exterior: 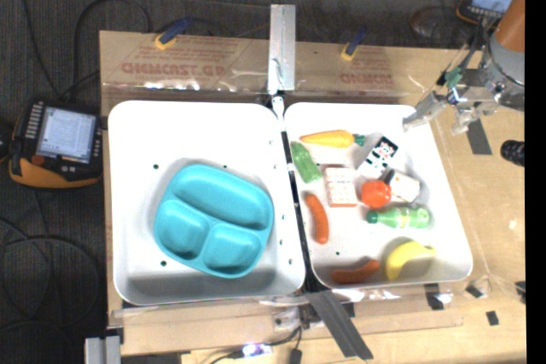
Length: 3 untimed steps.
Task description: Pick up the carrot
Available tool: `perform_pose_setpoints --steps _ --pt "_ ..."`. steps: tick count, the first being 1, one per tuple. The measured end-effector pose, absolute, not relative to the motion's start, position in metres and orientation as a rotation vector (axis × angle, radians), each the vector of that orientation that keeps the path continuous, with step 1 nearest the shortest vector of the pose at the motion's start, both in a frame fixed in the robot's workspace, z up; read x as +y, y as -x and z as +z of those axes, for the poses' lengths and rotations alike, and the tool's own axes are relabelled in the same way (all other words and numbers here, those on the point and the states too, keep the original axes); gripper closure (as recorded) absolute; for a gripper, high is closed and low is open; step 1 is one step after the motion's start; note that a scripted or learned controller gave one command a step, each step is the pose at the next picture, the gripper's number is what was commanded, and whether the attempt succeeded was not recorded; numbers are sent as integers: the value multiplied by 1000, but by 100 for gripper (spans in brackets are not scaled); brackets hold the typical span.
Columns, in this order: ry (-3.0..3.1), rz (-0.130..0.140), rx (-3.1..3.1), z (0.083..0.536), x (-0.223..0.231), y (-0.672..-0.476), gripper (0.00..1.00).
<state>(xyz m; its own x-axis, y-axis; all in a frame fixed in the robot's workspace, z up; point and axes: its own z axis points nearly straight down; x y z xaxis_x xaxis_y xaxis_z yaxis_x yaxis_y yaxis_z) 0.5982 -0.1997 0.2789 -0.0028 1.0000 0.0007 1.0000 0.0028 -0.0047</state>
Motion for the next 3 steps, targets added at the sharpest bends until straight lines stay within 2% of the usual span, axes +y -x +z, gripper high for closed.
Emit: perform_pose_setpoints --steps 1,2,3 --pt "2234 9 -2205 210 -151 -660 0" --pt "2523 5 -1872 118 -118 -668 0" --pt "2331 -30 -2135 100 -128 -676 0"
